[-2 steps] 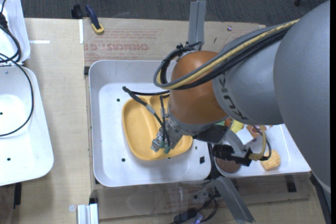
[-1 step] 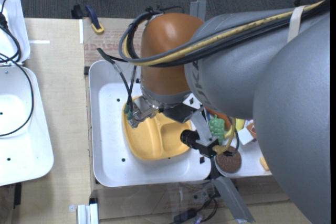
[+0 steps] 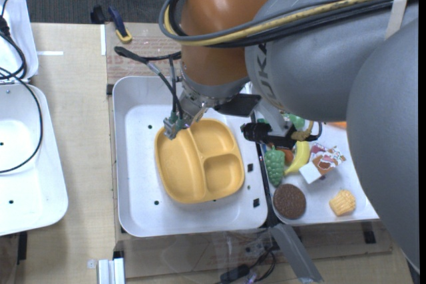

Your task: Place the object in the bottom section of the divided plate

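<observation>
On the bench, the left bin (image 3: 133, 163) holds a yellow divided plate (image 3: 198, 161), lying flat with its three sections bare. The gripper (image 3: 174, 124) hangs over the plate's upper left rim; whether it is open or closed, I cannot tell. In the right bin (image 3: 363, 209) lie green grapes (image 3: 274, 164), a banana (image 3: 301, 156), a brown cookie (image 3: 290, 200) and corn (image 3: 342, 202).

One fixed overhead view, slanted down on both white bins (image 3: 130, 163), arm (image 3: 319, 43) close beneath, from right.
</observation>
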`<state>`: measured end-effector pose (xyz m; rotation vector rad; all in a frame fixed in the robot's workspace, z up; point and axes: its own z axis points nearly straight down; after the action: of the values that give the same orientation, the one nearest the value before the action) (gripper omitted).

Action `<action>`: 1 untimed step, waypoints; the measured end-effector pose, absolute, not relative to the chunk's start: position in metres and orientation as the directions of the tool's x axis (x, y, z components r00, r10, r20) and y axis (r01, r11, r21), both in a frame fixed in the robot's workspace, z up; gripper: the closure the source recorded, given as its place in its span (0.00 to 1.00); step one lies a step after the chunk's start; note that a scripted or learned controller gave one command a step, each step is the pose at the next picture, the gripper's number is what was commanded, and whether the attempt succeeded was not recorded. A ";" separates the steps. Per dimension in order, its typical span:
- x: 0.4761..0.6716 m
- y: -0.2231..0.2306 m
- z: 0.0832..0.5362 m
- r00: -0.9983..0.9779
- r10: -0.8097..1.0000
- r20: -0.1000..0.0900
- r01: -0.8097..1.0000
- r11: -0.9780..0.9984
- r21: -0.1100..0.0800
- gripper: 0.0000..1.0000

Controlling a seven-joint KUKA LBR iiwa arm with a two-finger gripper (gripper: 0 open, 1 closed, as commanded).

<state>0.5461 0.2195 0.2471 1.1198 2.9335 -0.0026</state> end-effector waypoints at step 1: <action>0.546 0.220 0.247 -0.746 0.666 -0.002 0.666 0.746 -0.001 0.00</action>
<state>0.5460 0.2195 0.2471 1.1194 2.9339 -0.0028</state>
